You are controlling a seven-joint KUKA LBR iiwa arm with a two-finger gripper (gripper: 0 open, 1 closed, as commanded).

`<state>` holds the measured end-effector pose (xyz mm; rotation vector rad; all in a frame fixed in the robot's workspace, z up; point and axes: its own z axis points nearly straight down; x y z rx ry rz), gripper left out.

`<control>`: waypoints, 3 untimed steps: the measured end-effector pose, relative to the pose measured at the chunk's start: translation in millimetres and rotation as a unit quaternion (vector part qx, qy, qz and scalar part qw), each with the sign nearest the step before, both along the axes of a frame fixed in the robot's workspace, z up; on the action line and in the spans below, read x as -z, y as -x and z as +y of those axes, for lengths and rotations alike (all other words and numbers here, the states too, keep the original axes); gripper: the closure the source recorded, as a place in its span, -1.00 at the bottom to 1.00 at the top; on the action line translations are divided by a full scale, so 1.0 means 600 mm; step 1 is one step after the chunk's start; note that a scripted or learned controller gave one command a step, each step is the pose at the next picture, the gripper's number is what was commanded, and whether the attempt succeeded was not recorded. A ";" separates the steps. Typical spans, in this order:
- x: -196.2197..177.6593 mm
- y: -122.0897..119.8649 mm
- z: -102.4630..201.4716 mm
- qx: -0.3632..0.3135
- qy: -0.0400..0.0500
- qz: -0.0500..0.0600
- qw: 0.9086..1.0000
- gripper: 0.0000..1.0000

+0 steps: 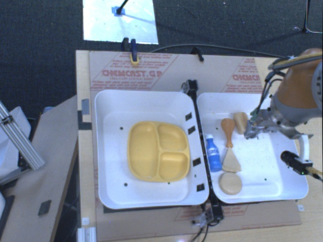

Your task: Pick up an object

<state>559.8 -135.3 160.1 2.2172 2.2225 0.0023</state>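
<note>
Gripper point(251, 131) low over right-hand shallow white bin point(287, 185), upper-middle area, hanging from grey arm with orange band point(299, 87) coming in from view's right. Cannot tell from this angle how gripper is set; too small and blurred. Nothing visibly held.

Candidates all in right bin, clustered toward its left wall:
- small tan rounded wooden block point(240, 121): closest, just beside gripper, up and to its left in view. Touching or apart: cannot tell.
- orange-tan wooden spatula-like piece point(229, 132): near, left of gripper. Long axis running top to bottom in view, rounded head up, ending near pale wedge-shaped wooden piece point(231, 162) below.
- small blue plastic bottle with white cap point(213, 153): farther left, hard against divider, long axis also top to bottom.
- flat round beige disc point(230, 183): well apart, down-left toward near edge.

Left white bin point(108, 135) carrying yellow divided plastic plate point(159, 150); well apart from gripper, across divider.

Judgement: tan block likeliest target. Needs short shift up-left, then descent. Risk: block and spatula head close together, fingers could clip both or nudge block toward bin's far wall.
</note>
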 end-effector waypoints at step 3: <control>-0.136 -0.005 0.091 -0.001 0.000 0.000 1.000 1.00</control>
